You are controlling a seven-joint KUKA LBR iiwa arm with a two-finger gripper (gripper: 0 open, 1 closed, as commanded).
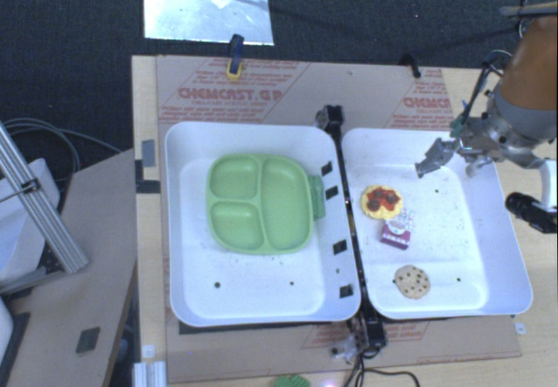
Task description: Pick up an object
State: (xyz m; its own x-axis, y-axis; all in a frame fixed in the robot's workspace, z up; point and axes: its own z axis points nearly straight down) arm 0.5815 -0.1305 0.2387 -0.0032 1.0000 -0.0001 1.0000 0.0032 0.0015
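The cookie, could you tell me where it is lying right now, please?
The cookie lies in the right bin, near its front edge, just below the purple packet and the toy pizza.

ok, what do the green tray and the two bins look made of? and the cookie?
Green divided tray: looks like moulded plastic, matte to satin, with rounded compartment walls and uniform colour. Left bin and right bin: likely thin formed white plastic, smooth, with rolled rims and soft glare. Cookie: probably toy plastic or rubber; flat tan disc with dark chips, too small to be sure.
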